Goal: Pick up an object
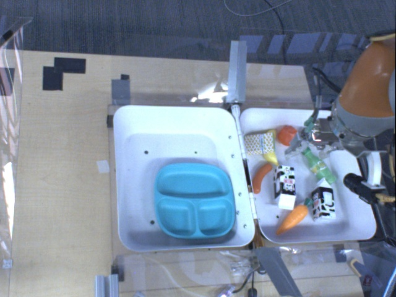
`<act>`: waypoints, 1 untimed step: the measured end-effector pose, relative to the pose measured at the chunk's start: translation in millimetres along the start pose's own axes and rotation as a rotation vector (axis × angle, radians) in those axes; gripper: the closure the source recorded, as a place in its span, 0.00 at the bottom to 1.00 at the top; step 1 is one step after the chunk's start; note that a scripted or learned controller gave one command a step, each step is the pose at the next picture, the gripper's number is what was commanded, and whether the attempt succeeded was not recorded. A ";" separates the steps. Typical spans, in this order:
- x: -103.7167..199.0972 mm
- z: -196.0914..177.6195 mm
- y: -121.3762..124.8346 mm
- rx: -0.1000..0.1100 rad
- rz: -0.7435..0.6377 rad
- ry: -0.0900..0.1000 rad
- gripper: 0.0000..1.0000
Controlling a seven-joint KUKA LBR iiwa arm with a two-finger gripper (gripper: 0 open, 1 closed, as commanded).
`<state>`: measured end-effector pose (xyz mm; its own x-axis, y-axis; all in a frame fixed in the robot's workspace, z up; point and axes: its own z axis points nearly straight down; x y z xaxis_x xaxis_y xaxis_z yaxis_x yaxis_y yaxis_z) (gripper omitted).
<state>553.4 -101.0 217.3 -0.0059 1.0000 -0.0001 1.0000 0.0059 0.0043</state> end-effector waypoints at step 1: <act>-66.2 87.2 19.7 0.001 0.059 -0.001 0.00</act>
<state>573.9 -167.1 130.1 0.0529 0.9986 -0.0005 0.9986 -0.0529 0.0033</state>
